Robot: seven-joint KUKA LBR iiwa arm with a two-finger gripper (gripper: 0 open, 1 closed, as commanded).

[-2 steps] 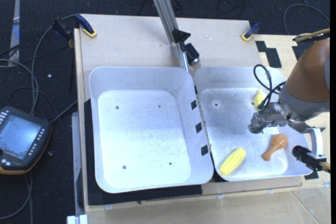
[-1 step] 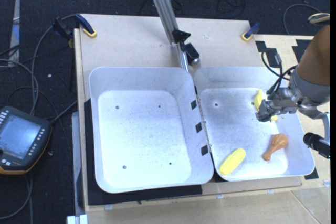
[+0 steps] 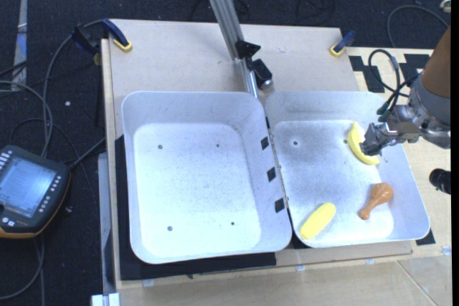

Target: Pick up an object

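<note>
A curved yellow banana [image 3: 356, 145] lies at the far right of the right bin [image 3: 315, 154]. My gripper [image 3: 372, 142] hangs right over its right end, fingers pointing down at it and partly covering it. A yellow corn-like piece [image 3: 317, 220] rests near the bin's front edge. An orange drumstick-shaped toy [image 3: 375, 200] lies at the front right.
The left bin [image 3: 143, 175] stands beside the right one, joined along a middle ridge with black clips [image 3: 272, 173]. A slanted aluminium pole [image 3: 224, 3] rises from behind the bins. The arm's grey wrist [image 3: 430, 104] reaches in from the right edge.
</note>
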